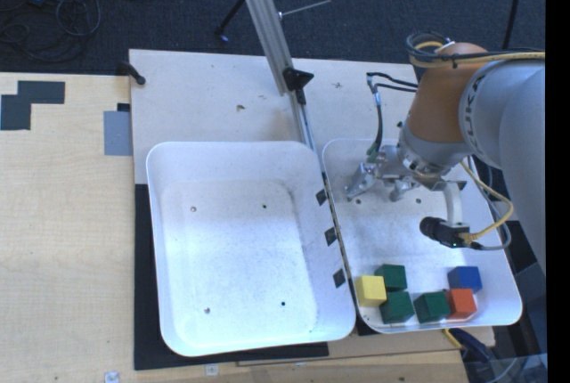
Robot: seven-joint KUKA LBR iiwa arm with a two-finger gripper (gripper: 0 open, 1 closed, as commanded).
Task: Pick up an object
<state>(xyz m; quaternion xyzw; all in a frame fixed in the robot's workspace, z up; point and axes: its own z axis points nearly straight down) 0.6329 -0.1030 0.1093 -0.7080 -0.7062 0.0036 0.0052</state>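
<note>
Arm (481, 114), grey with an orange band, enters from the right of the frame and bends down over the upper part of the right bin (392, 234). The gripper (381, 178) sits low over that bin's upper left area, near the divider between the bins. Whether the jaws are open or closed cannot be told from this view; nothing is seen between them.

Objects for picking lie in a cluster at the lower edge of the right bin, well apart from the gripper. Yellow block (371, 289) is at the cluster's left. A green block (390, 275) sits just above and right of it, a second green block (397, 307) below it, and a third green block (432, 307) further right. Orange block (461, 302) touches the third green one on its right side, and the blue block (464, 278) sits just above the orange one. All six are roughly cubic, so no long axis or pointing direction can be assigned; their faces sit slightly skewed to the bin's edge.

Left bin (232, 248) occupies the centre of the frame. A metal rail (267, 25) runs from upper centre down toward the gap between the bins.
</note>
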